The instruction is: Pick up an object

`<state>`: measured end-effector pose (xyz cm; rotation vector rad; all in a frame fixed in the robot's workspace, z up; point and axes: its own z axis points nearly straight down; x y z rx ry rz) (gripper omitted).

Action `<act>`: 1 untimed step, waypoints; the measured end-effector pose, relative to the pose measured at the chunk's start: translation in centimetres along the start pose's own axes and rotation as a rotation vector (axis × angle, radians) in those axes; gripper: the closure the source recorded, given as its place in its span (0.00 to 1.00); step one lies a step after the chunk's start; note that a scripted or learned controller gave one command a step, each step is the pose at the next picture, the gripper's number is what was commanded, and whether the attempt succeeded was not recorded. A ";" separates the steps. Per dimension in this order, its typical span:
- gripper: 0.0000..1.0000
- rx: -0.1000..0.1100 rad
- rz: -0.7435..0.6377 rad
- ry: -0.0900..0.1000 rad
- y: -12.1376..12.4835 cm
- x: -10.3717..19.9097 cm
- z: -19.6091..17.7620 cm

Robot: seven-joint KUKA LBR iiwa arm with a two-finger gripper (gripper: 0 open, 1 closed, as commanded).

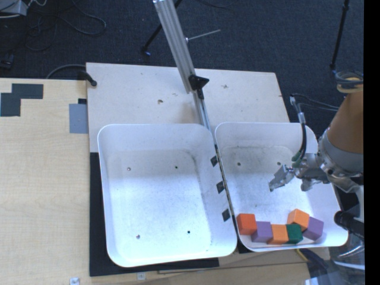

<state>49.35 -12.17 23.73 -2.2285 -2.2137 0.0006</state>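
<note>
**Blocks crowding the near edge, gripper hanging above them**

Six small blocks are sitting bunched along the near rim of the right bin (pixel 261 136). An orange block (pixel 246 223) is lying at the left end of the row, apart from the rest by a sliver. Next to it a purple block (pixel 261 231) is pressing against another orange block (pixel 279 234), which is touching a green block (pixel 294 233). Behind the green one a third orange block (pixel 298 218) is sitting tilted (it looks to be leaning on its neighbours), and a second purple block (pixel 314 227) is closing the row at the right, close to the bin's corner.

The gripper (pixel 291 179) is hovering over the middle of that same bin, above and behind the cluster, with nothing between its fingers. One grey finger (pixel 278 180) is pointing down and to the left; the other is partly lost against the wrist, so I cannot tell whether the fingers are spread or closed. The arm (pixel 347 129) is coming in from the right, its orange band showing above the grey wrist.

The left bin (pixel 113 159) is lying alongside, the two sharing a divider with small black clips. A slanted aluminium rail (pixel 178 46) is rising from behind the bins, over the white board they are resting on. A pale wooden tabletop (pixel 41 183) is stretching away to the left.
</note>
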 end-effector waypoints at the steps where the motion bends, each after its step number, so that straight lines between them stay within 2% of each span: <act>1: 0.00 -0.003 -0.011 0.000 -0.6 3.2 -1.4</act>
